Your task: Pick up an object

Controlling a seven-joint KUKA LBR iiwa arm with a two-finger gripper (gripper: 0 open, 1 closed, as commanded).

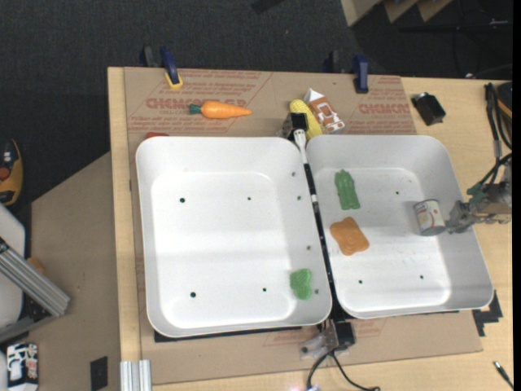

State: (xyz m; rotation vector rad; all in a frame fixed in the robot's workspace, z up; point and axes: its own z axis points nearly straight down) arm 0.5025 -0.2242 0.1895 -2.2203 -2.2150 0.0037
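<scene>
The left bin (163,218) is holding a lump (302,283) in its near right corner, while the right bin (456,251) is holding a block (347,191), a chunk (349,237) nearer, and a can (426,216) to their right.

High, slanted overhead view of both bins (155,218).

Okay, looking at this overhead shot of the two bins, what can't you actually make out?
- Gripper, camera view: too small and blurred to tell whether its fingers are open or shut.
- Arm: cut off by the right edge.
- Yellow item behind the bins: partly covered by the orange-and-white packet, identity unclear.
- Green object in the left bin: too blurred to identify.
</scene>
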